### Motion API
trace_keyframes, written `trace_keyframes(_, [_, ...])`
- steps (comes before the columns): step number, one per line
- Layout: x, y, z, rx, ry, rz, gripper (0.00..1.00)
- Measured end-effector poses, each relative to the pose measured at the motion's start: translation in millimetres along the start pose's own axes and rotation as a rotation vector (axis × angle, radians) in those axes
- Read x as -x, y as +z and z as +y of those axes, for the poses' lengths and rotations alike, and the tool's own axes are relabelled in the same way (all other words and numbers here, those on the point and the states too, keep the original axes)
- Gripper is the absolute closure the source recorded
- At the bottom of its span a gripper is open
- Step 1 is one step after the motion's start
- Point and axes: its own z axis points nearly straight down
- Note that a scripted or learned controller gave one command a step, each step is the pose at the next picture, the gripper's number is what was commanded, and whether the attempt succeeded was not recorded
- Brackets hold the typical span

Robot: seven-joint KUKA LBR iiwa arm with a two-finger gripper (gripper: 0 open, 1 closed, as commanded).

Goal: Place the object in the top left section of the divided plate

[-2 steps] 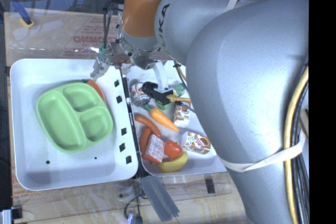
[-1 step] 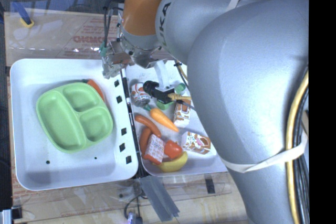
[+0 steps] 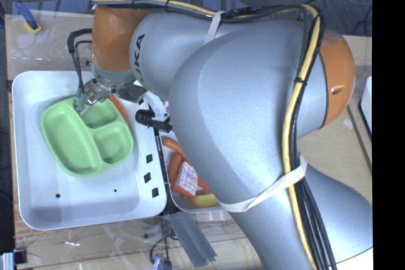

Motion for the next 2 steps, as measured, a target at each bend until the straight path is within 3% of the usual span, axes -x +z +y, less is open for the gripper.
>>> trace_keyframes(1, [38,-35,-28,0.002,-0.123,-0.001,1.00])
trace_keyframes(2, [79,-101,-62,0.003,-0.113,-0.001,1.00])
